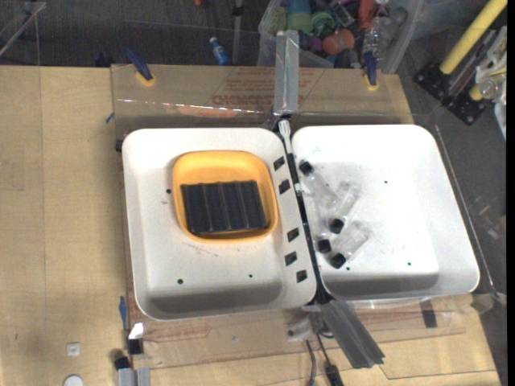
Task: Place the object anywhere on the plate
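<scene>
Two white bins sit side by side on the wooden bench (56,215). Left bin (153,272) holds the orange plate (223,166), already bearing a dark ridged block (224,207). Clear bottles (338,215) lie in the right bin (402,167); grasp one mid-body. I cannot tell the pincer's state.

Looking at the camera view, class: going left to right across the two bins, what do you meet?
Left bin → orange plate with a dark ribbed block on it → divider between the bins → clear small bottles with black caps → right bin.
</scene>
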